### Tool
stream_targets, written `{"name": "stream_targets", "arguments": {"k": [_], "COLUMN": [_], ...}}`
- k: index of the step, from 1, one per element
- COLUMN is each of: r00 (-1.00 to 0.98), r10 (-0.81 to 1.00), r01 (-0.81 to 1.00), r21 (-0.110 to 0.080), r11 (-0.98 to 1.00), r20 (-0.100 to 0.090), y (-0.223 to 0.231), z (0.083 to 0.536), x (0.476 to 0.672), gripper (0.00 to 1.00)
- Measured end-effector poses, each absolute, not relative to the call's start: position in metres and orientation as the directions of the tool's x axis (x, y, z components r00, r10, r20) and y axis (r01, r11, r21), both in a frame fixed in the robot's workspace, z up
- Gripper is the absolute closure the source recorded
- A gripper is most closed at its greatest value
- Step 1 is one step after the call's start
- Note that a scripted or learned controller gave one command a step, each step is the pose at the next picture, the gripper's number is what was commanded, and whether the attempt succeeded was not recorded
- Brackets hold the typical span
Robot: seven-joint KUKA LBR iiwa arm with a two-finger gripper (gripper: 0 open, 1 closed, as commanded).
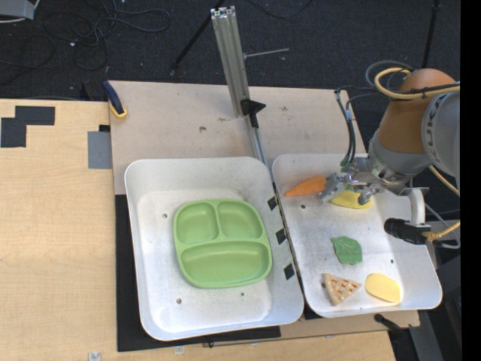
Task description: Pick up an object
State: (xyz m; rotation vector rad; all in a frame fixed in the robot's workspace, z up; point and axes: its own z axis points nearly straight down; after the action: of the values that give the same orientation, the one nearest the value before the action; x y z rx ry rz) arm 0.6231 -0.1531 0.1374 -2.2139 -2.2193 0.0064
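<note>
My gripper (pixel 350 189) is low over the far part of the right bin (pixel 421 295). It sits right above a yellow piece (pixel 353 201), whose near edge shows just below it. An orange carrot (pixel 305 187) lies just left of the gripper, near the bin's far left corner. Further toward the front lie a green leafy piece (pixel 347 250), a pizza slice (pixel 340 287) and a yellow oval piece (pixel 383 287). Whether the yellow piece is gripped I cannot make out.
The left bin (pixel 146 201) holds a green divided plate (pixel 222 242). An upright aluminium post (pixel 232 62) stands behind the bins. The bins' shared wall with black clips (pixel 279 235) runs between them.
</note>
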Motion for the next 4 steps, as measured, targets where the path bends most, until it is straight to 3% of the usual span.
{"name": "stream_targets", "arguments": {"k": [1,2,4], "r00": [0.001,0.001,-0.002], "r10": [1.0,1.0,1.0], "r01": [1.0,1.0,1.0], "r21": [0.0,0.004,0.002], "r11": [-0.001,-0.002,0.002], "r20": [0.001,0.003,0.0], "y": [-0.153,-0.153,-0.14], "z": [0.088,0.102,0.208], "x": [0.624,0.626,0.619], "gripper": [0.0,1.0,1.0]}}
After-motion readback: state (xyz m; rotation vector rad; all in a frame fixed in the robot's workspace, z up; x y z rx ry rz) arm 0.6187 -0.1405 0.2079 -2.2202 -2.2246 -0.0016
